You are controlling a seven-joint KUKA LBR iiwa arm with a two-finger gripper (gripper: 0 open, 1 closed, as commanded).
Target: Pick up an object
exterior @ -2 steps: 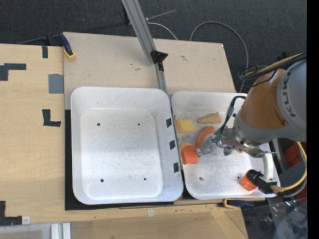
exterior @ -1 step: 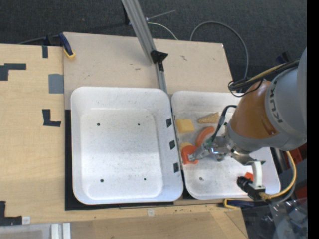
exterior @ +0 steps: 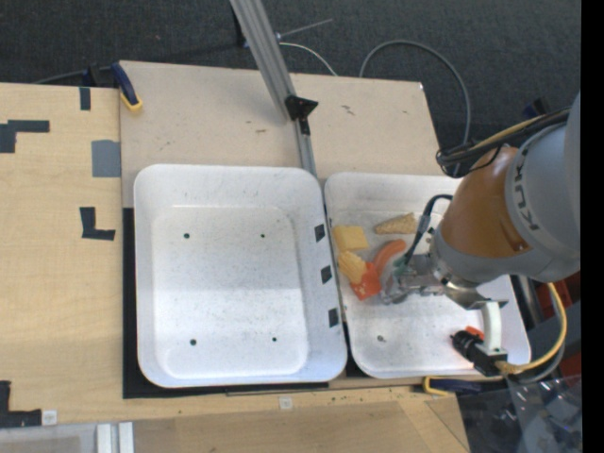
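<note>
Gripper (exterior: 401, 284) low in the right bin (exterior: 415, 357), finger state impossible to tell, just beside an orange-red object (exterior: 376, 270) — yellow pieces (exterior: 350, 251) left, tan piece (exterior: 395, 223) farther back

Single fixed camera above bins (exterior: 226, 182), slanted down.

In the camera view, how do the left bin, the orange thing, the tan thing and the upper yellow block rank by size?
1. Left bin, by far the largest.
2. Orange thing, long and curved, partly behind the arm.
3. Upper yellow block and tan thing: these look alike in size, so I would not rank them.
</note>
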